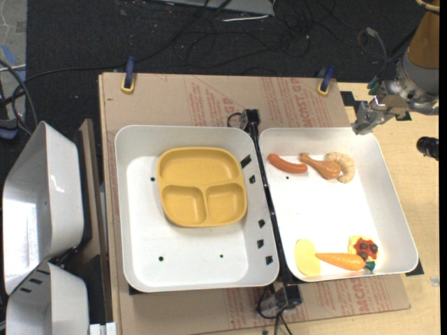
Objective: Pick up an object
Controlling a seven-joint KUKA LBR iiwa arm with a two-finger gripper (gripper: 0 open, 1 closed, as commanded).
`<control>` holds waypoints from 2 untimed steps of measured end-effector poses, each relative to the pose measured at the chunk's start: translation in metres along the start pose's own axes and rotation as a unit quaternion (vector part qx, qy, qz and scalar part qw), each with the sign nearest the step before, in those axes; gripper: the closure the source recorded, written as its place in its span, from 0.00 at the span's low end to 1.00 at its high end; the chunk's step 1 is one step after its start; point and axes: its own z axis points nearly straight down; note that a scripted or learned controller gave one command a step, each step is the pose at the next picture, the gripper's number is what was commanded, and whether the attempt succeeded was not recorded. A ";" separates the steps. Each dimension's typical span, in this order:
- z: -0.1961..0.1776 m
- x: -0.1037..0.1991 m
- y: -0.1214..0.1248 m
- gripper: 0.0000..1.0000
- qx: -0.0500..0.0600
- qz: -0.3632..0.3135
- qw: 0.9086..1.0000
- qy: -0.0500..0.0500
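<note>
Gripper, its open-or-closed state impossible to tell, hovered over the right bin's far right corner, well apart from the carrot.

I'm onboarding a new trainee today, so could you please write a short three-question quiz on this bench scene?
1. True or false: the yellow divided plate lies in the left bin.
2. Which item lies nearest the carrot in the right bin? A) sausage B) yellow slice C) chicken drumstick
3. Fill in: the gripper is above the right bin's ____ right corner, near or far.

Key
1. True.
2. B; the carrot's tip overlaps the slice, while the sausage and drumstick lie along the far side.
3. Far; it is beside that corner, outside the rim, with nothing between its fingers.
</note>
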 end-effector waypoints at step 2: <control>-0.002 0.097 -0.048 1.00 0.004 -0.002 1.000 0.002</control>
